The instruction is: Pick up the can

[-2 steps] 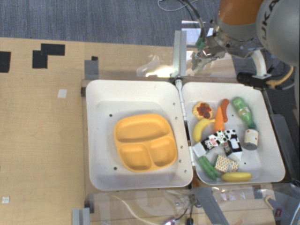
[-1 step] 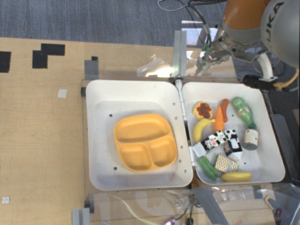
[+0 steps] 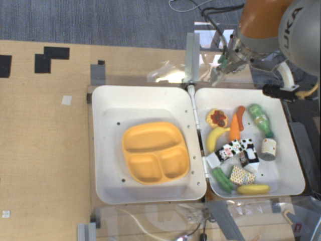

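Hand [image 3: 224, 67] hung above the far edge of the right bin [image 3: 296, 177], beyond its far left corner, under the orange-banded arm [image 3: 266, 14]. Couldn't tell if it was apart or together, too blurred and small. Nothing visible in it.

Can [image 3: 269, 148] lay on its side at the right of the right bin, white with a red mark, grey end facing near. Well apart from the hand. Green bottle [image 3: 261, 118] just beyond the can, tilted. Orange carrot [image 3: 235, 128] left of the bottle, a red chilli [image 3: 240, 113] at its far end. Small pizza-like round [image 3: 217, 118] in the far left of that bin, a banana [image 3: 215, 137] just nearer than it. Black-and-white patterned blocks [image 3: 235, 149] in the middle, left of the can. Patterned wedge [image 3: 242, 174] nearer, a second banana [image 3: 253, 189] at the near edge, a green cucumber [image 3: 221, 179] at near left.

Left bin [image 3: 108, 134] held a yellow divided tray [image 3: 155, 152], roughly centred. Both bins sat side by side on the wooden worktop [image 3: 40, 159], touching along the middle divider. Cables [image 3: 200, 6] trailed on the grey carpet [image 3: 100, 9] at far.
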